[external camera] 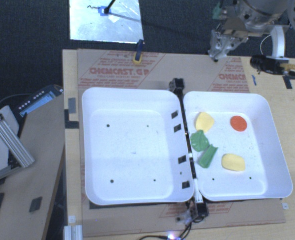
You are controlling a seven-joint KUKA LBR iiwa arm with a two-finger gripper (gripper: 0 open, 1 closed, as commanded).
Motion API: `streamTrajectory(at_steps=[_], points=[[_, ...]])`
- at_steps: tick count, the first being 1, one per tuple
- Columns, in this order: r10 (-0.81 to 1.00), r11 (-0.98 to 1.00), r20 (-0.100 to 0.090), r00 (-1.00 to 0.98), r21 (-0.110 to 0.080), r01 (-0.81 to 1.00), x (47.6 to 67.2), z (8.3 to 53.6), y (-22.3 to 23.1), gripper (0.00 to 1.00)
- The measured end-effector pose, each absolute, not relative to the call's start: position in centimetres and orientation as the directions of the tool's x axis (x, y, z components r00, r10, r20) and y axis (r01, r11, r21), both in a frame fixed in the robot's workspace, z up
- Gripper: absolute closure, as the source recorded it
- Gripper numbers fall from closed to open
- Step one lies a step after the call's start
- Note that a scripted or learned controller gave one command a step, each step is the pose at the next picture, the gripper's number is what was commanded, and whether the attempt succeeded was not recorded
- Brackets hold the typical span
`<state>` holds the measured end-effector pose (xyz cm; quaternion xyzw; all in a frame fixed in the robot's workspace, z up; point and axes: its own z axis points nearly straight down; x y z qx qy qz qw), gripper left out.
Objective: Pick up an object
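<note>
Nearest us in the right-hand white bin (275, 134) lie a yellow oval lump (233, 162) and a green elongated piece (203, 148), its long axis running near-right to far-left. Farther back sit a yellow rounded piece (204, 121) and an orange disc (239, 123). We see the gripper (221, 46) beyond the bin's far edge, carrying nothing; every object lies nearward of it. Whether it is released or clenched, we cannot tell.

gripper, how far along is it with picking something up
Nothing looks done yet. The gripper sits high at the back of the bench, beyond the right bin, with nothing seen in it. All the items lie in that bin: a yellow piece, an orange disc, two green pieces and another yellow piece. Left to do: reach in, close on one and lift.
</note>
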<state>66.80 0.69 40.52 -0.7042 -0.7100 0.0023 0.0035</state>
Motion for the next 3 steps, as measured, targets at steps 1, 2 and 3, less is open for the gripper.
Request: streamTrajectory(at_steps=[1, 2, 3], points=[[1.0, 0.013, 0.004, -0.013, 0.013, 1.0, 66.8, 50.6, 9.2, 1.0], [1.0, 0.006, 0.002, -0.006, 0.006, 1.0, 66.0, 53.7, 11.6, 1.0], [1.0, 0.011, 0.003, -0.011, -0.006, 1.0, 50.0, 50.1, 14.2, 1.0]])
